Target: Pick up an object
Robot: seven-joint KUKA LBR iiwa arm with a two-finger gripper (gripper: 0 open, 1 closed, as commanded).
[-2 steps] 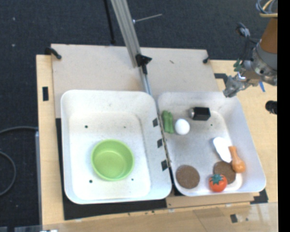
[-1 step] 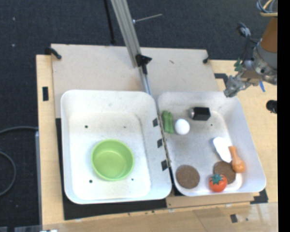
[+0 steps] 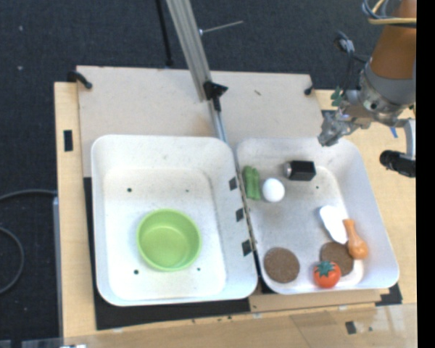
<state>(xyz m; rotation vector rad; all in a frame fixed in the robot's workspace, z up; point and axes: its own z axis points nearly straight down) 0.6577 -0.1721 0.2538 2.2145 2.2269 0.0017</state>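
Nearest the camera, along the front wall of the right bin [image 3: 373, 227], a red tomato-like toy [image 3: 326, 273] is sitting between a round brown disc [image 3: 281, 264] to its left and a second brown disc [image 3: 335, 253] just behind it, with an orange piece [image 3: 354, 241] and a white oblong piece [image 3: 333, 222] lying against each other a little farther back. These all look like light play-food items, probably hollow plastic or foam; the flat discs are offering little height for two fingers, and the tomato's rounded skin is likely slippery. Farther back, a white ball [image 3: 273, 190] is resting touching a green pod-shaped piece [image 3: 251, 182] beside the dividing wall; the ball would probably roll away from a pinch that is off centre. Behind them a small black block [image 3: 301, 170] is standing apart from its neighbours, and it seems the easiest candidate: stiff, flat-sided, with free space around it, best taken across its two shorter faces. The left bin [image 3: 116, 158] is holding a single lime-green bowl [image 3: 169, 239], open side up, light and rigid, graspable only by its rim. Farthest away, the gripper [image 3: 332, 132] is hanging over the back right rim of the right bin, near the black block but above and clear of it, carrying nothing visible; whether its fingers are spread or closed is too blurred to tell.
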